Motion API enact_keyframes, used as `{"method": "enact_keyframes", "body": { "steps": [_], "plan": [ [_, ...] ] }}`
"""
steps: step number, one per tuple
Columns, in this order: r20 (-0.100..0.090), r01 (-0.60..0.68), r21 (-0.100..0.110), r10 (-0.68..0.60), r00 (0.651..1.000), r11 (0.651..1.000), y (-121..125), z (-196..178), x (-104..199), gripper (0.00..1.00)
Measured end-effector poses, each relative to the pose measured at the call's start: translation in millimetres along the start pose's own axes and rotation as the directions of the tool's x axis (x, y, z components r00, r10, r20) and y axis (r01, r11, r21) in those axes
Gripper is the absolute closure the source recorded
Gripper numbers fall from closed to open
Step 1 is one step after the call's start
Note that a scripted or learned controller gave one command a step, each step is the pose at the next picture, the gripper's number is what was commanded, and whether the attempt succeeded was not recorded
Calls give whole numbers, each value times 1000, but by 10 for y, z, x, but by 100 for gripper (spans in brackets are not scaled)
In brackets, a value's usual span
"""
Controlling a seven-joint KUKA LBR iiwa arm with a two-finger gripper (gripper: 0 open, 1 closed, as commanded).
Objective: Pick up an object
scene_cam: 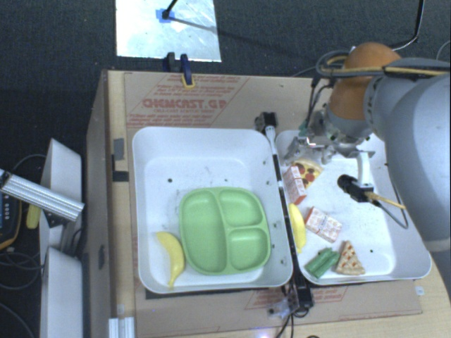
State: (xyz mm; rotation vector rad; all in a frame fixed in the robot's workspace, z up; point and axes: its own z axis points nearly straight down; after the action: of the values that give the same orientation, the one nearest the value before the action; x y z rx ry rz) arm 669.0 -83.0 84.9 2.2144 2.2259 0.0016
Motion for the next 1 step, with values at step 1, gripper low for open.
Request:
{"method": "enact_keyframes", "body": {
  "steps": [1],
  "plan": [
    [0, 2, -3, -2, 1000, 1000, 11, -113, -2, 100]
  ]
}}
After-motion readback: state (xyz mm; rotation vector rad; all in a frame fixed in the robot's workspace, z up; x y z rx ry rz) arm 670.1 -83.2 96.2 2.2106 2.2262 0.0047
